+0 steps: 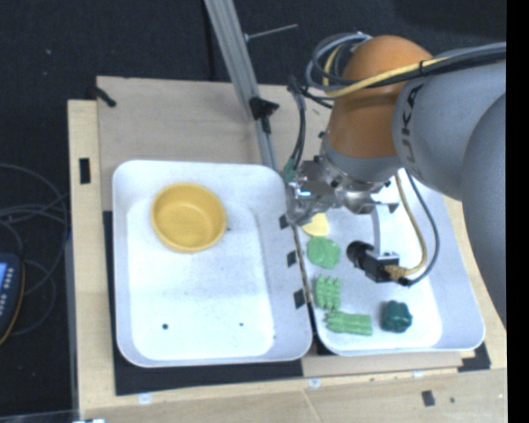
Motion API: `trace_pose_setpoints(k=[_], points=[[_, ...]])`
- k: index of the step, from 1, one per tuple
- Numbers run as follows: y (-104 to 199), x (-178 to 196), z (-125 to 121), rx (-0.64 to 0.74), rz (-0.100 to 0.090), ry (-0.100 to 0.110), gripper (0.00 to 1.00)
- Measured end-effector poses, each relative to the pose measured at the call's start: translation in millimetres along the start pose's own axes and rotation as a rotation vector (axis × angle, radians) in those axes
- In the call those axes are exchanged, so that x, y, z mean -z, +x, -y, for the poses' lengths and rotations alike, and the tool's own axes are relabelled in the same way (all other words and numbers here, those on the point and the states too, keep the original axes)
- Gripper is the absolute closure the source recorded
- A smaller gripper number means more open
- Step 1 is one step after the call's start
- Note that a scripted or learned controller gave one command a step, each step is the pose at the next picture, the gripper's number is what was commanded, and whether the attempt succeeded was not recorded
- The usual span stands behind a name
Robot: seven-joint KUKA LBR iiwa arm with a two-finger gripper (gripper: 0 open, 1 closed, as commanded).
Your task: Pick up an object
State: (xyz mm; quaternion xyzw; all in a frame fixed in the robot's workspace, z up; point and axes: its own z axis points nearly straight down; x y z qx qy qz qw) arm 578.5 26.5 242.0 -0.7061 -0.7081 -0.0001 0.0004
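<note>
Tool above right bin on bench.

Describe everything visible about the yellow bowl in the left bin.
The round yellow bowl looks like smooth plastic, with a thick rim and a shallow hollow of slightly deeper yellow. It sits upright, opening upward, and nothing shows inside it. It rests on the floor of the left white bin, in the far-left part, apart from the bin's walls. Nothing else touches it; the arm works over the other bin.
</note>
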Motion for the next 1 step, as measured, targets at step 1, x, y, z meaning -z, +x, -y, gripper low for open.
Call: trace_pose_setpoints(k=[1], points=[[51.5,1.9,30.7,0.001,-0.001,-0.001,1.0]])
